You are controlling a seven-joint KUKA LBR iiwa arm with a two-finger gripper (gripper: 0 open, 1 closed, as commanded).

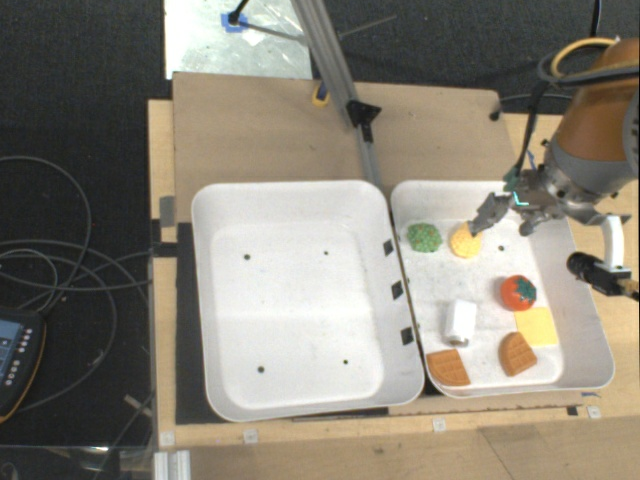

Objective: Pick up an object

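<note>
Two orange waffle-like pieces (449,368) lie at the lower edge of the right bin (590,363).
Above them sit a white cylinder (460,320), a yellow block (537,326) and a red tomato-like ball (518,292); a green lump (424,237) and a yellow round piece (465,243) lie in the bin's upper part. At the frame's right, the pincer (508,215) hovers just beside the yellow round piece, fingers spread (gripping nothing). At centre-left lies the left bin (215,268).
</note>
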